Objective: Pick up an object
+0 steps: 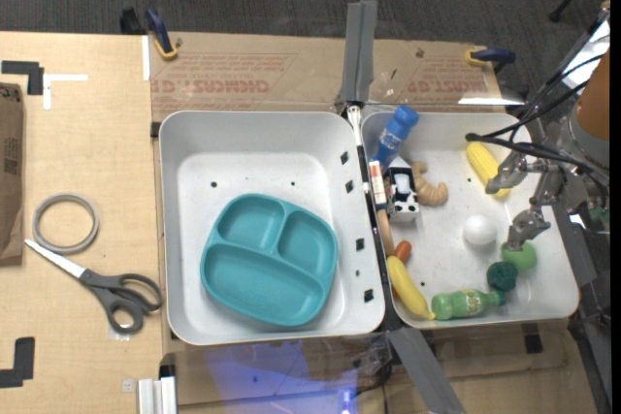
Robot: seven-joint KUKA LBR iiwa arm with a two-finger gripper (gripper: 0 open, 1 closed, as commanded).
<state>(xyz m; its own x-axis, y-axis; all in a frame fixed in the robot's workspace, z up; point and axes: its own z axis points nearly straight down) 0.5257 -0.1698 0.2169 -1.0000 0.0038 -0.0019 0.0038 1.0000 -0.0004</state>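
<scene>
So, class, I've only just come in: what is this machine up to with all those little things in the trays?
A robot arm reaches in from the right, its gripper low over the right bin, close by a green object and a white ball. Nothing can be seen between its fingers, so no pick is evident yet. A yellow corn toy, banana and green bottle lie around it. The left bin holds a teal divided plate.

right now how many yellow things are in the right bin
2. A yellow corn cob lies near the right bin's far right side, by the arm. A banana lies along the near left edge, beside the green bottle. Others may be hidden under the arm.
</scene>
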